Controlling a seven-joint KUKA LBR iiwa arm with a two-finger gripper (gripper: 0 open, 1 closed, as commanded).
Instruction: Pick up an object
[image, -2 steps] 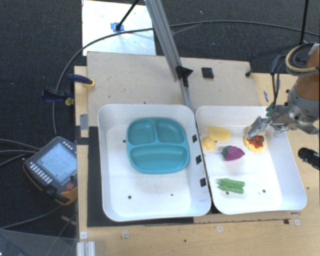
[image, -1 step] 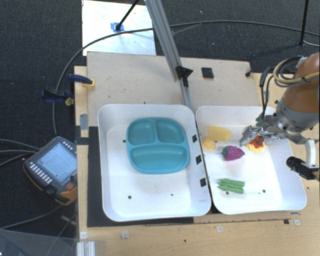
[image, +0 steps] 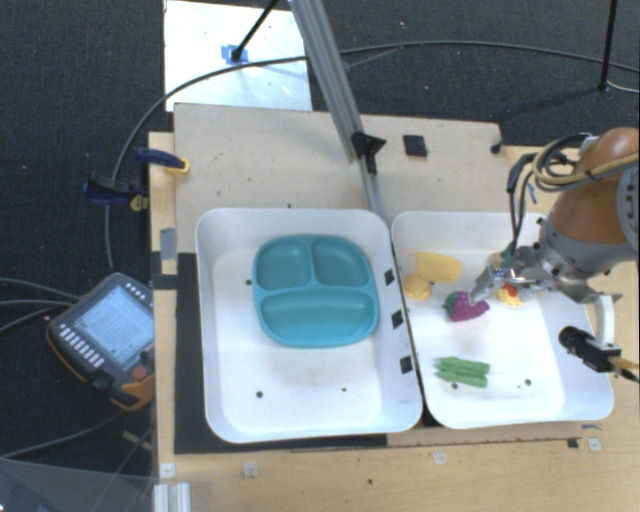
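Hand low in right bin, beside purple toy

Hand sat low in the right bin, just right of the purple toy; finger state could not be told. Yellow pieces lay near, green beans further forward. Teal divided plate occupied the left bin on the worktop.

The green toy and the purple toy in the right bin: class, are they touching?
Apart. The camera view shows bare white bin floor between the green toy and the purple toy above it.
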